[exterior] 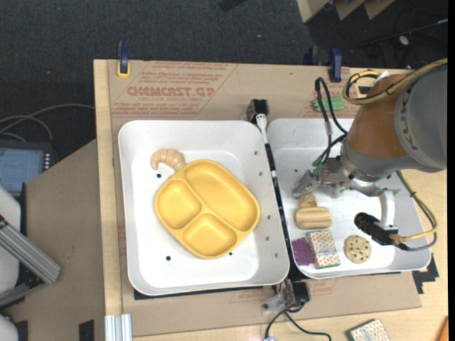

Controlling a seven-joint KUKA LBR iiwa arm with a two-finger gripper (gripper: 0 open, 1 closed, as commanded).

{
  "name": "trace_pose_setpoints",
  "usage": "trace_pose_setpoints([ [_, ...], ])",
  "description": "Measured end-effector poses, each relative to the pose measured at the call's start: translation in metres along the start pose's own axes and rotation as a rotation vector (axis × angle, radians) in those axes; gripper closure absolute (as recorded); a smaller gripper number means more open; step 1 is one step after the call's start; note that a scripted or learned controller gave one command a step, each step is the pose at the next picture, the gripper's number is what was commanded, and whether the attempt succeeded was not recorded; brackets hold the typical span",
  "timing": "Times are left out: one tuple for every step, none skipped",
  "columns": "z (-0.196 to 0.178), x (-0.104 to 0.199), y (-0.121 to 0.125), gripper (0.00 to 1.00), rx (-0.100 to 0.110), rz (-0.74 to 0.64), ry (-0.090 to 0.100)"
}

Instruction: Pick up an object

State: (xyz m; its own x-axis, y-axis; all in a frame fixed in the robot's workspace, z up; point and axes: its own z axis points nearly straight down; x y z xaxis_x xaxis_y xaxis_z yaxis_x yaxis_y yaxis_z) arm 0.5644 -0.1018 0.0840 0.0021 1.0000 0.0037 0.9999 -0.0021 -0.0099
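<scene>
The likeliest thing to be picked is the tan roll [313, 217], which lies on its side on the floor of the right bin [298, 144], close to that bin's left wall. It lies loose, with bare white floor around most of it, so it offers an open approach from above. A small tan block [307, 199] sits touching or just beside the roll's upper edge; I cannot tell which.

The gripper [311, 182] hangs just above the roll in the view, over that small block, tipped down and towards the left wall. Whether the pincer is spread or pressed together I cannot tell, since its tip is seen from behind and partly in shadow. Nothing can be seen caught in it, so I judge that the pick is not yet made and that this is the approach or the descent.

Below the roll, a purple piece [303, 251] and a patterned packet [324, 249] lie side by side, touching or nearly so. A round cookie [357, 249] lies below and to the right of the roll, apart from it. These crowd the lower side, which may be why the gripper comes at the roll from its upper side.

Well to the left of the roll, the left bin [135, 190] holds a yellow divided plate [206, 208] with a croissant [167, 160] at the plate's upper left rim. The arm [398, 126] reaches in from up and right of the roll.
</scene>
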Motion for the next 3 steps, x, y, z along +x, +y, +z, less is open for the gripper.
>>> trace_pose_setpoints([
  [-0.011,-0.001,0.004,1.00,-0.011,0.000,-0.004],
  [-0.113,0.066,0.025,1.00,-0.023,-0.011,-0.002],
  [-0.144,0.133,-0.044,1.00,-0.006,-0.010,0.001],
])
